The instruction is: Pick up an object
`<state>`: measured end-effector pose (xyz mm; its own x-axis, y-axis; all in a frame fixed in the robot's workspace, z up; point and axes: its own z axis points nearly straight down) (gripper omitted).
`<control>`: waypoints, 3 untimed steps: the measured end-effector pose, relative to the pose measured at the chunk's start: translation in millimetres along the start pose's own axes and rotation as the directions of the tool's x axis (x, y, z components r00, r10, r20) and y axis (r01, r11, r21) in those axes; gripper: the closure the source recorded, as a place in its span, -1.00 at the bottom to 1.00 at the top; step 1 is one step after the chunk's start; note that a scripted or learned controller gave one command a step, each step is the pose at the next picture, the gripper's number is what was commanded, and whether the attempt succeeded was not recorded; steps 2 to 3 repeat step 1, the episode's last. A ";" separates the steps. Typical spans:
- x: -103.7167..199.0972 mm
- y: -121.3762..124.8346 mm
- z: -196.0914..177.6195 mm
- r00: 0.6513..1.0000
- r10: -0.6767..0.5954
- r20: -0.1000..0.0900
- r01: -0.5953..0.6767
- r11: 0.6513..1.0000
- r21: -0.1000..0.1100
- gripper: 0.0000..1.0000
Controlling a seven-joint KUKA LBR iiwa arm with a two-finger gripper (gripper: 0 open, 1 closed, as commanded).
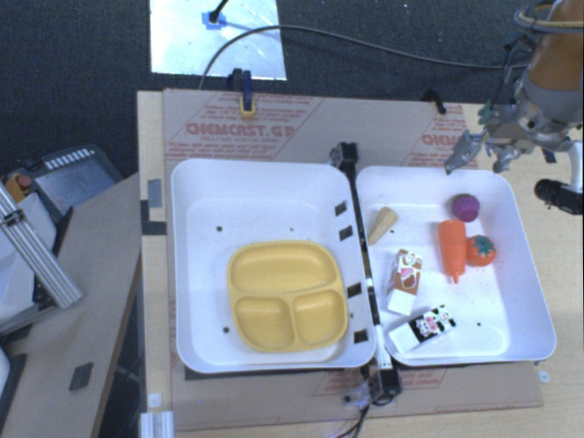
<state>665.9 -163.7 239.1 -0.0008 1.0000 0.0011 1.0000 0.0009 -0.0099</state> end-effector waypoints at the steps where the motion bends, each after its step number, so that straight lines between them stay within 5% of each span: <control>1: 0.8 1.7 -8.8 1.000 -0.002 0.002 0.002 1.000 -0.012 -1.00; 3: 0.8 1.7 -8.8 1.000 -0.002 0.002 0.002 1.000 -0.012 -1.00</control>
